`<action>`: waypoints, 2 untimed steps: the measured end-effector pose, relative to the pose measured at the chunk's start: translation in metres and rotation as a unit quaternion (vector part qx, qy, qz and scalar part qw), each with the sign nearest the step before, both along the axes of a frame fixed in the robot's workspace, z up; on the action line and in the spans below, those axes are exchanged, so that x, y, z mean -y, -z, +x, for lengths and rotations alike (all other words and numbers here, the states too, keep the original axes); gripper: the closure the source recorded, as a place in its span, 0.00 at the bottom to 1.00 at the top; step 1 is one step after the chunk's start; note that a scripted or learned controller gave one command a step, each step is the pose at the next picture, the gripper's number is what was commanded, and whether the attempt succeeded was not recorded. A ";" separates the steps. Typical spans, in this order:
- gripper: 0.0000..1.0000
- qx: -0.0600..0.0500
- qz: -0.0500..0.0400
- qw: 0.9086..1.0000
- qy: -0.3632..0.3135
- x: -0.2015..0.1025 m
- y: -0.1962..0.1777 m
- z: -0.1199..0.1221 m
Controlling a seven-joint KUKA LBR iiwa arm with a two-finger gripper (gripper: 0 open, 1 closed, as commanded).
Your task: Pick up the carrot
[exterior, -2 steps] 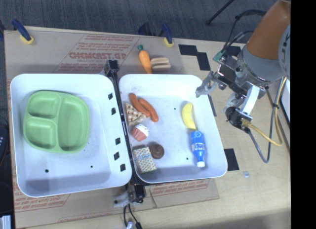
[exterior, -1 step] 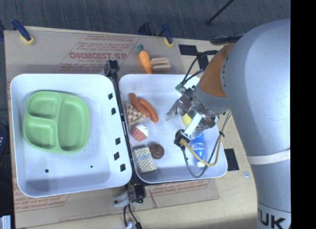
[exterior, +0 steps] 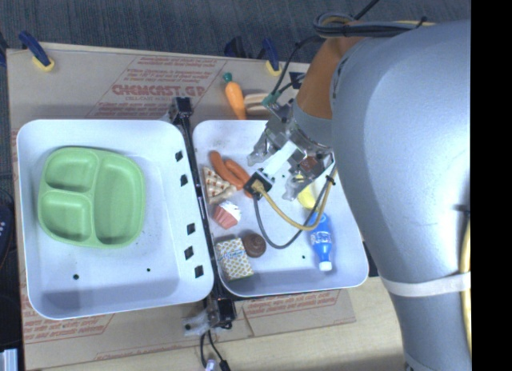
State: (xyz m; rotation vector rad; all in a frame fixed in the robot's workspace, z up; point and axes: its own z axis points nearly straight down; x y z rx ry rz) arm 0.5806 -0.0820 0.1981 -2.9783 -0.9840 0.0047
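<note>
My gripper (exterior: 268,171) hangs over the right bin (exterior: 352,269), just beside the carrot (exterior: 230,169) lying near the bin's left wall. Honestly can't tell how the gripper's set from here. Green divided plate (exterior: 92,197) sits in the left bin (exterior: 48,297).

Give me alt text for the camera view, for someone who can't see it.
A grey robot arm reaches from the right over the right bin, its gripper above toy food, while the carrot lies outside, just beyond the bin's far edge. The left bin holds a green divided plate.
</note>
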 end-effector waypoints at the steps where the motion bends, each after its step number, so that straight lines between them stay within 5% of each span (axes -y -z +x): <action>1: 0.00 -0.001 -0.001 0.995 0.104 -0.048 -0.042 0.035; 2: 0.00 -0.002 -0.001 0.994 0.112 0.012 0.069 0.022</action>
